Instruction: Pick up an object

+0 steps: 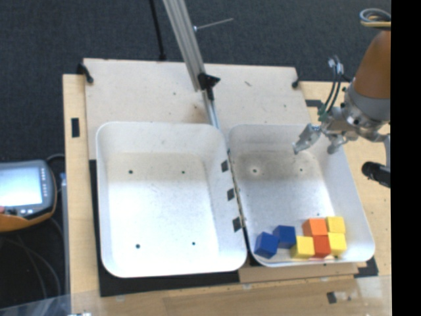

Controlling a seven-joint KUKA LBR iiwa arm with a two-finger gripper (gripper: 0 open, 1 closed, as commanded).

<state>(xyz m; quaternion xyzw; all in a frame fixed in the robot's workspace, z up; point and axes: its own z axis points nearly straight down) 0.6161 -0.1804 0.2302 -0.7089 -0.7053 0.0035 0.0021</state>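
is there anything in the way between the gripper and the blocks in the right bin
Nothing visible does. The gripper hangs over the far side of the right bin, and the blocks sit clustered in its near corner, with bare bin floor between them.

Smooth, probably plastic white bins (pixel 118 143) on a matt wooden bench (pixel 74 176).

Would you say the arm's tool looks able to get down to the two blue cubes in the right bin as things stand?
Probably yes: the tool hovers over the right bin, and the blue cubes lie uncovered at its near edge, beside the orange and yellow cubes.
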